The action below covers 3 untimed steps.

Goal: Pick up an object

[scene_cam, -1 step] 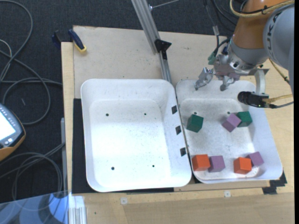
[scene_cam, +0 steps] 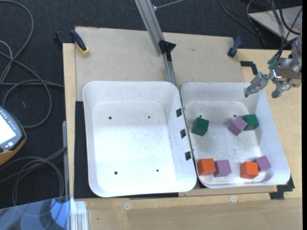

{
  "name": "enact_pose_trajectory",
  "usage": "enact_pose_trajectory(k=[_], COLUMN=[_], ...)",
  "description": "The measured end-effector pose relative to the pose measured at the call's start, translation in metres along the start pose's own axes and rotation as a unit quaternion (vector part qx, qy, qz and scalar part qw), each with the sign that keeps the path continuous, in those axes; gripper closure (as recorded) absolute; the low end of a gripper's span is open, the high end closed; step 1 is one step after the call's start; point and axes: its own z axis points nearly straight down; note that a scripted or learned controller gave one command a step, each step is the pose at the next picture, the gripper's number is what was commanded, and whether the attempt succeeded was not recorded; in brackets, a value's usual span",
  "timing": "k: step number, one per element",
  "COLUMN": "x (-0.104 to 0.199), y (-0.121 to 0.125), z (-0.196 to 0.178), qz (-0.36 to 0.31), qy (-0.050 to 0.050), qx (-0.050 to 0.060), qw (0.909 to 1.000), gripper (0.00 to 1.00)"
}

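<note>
Blocks are the only candidates for picking, and all six lie in the right bin (scene_cam: 274,143): a green block (scene_cam: 200,126) alone near its middle, a purple block (scene_cam: 237,126) touching a second green block (scene_cam: 251,121) toward the far right, and along the near wall an orange block (scene_cam: 206,166) beside a purple one (scene_cam: 222,167), then another orange block (scene_cam: 249,169) touching a purple one (scene_cam: 262,163). The left bin (scene_cam: 91,128) sits just beside it. The gripper (scene_cam: 265,86) hangs at the right bin's far right corner, fingers spread apart and holding nothing. I judge this the approach step: nothing is grasped yet. Next it should pick a block with free sides, probably the lone green one, centre over it, descend and close.
</note>
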Motion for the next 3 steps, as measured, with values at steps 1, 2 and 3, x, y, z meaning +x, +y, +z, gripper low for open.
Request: enact_pose_trajectory(k=[1, 2, 3], x=[-0.022, -0.043, 0.013], y=[-0.055, -0.062, -0.065], z=[-0.051, -0.055, -0.023], qz=[-0.002, -0.003, -0.007], qy=[0.001, 0.001, 0.004], qx=[0.001, 0.002, 0.006], qw=[1.0, 1.0, 1.0], gripper=[0.0, 0.0, 0.0])
